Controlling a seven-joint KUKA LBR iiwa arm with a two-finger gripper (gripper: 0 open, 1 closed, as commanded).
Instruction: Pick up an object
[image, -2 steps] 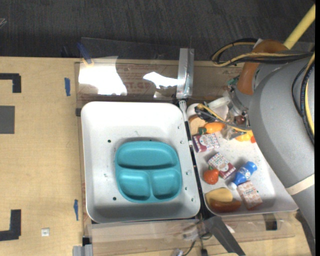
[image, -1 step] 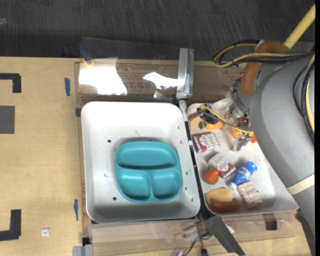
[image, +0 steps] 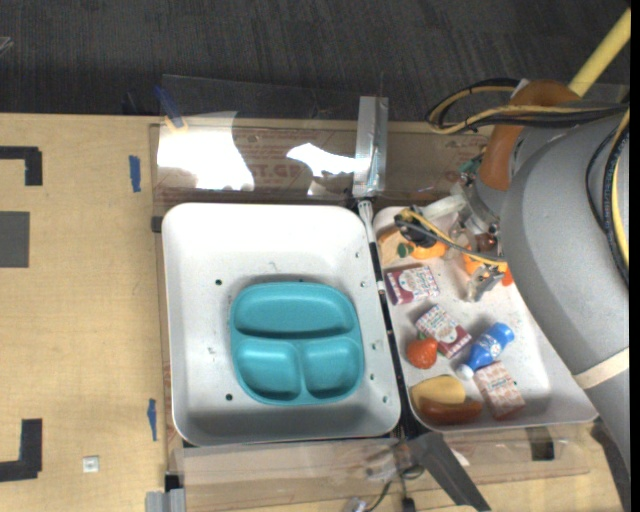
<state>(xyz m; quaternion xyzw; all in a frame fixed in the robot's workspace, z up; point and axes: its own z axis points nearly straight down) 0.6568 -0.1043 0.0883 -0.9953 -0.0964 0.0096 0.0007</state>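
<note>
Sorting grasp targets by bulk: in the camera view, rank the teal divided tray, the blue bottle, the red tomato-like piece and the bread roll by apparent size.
1. teal divided tray, by far the largest
2. bread roll
3. blue bottle and red tomato-like piece: too alike to rank

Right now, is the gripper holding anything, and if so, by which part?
Cannot be told: the gripper hangs over the right bin, and nothing visible sits between its fingers.

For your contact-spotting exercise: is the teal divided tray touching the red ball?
Apart. The camera view shows the teal tray in the left bin and the red ball in the right bin, past both rims.
</note>
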